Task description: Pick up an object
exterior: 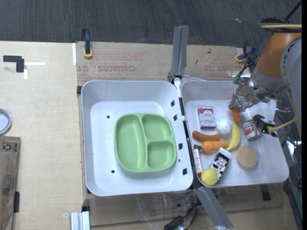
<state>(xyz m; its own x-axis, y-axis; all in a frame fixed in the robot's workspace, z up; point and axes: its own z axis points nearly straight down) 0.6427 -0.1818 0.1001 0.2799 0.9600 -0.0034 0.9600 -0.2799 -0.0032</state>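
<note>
The right bin [268, 176] holds several small items. Among them are a red box [206, 117], a white ball [223, 125], a banana [234, 137], a sausage [205, 136] and a carrot [214, 146]. A cow-patterned carton [220, 162], a lemon [209, 177], a tan disc [247, 157] and a small can [250, 130] lie there too. My gripper [241, 102] hangs over the bin's far right part, just above a small orange-red piece [236, 115]. Nothing is visibly lifted.
The left bin [96, 128] holds a green three-compartment plate [145, 142]. A grey divider post [180, 51] stands behind the seam between the bins. A blue-yellow clamp [86, 44] sits at the back left. A cardboard sheet [124, 61] lies behind the bins.
</note>
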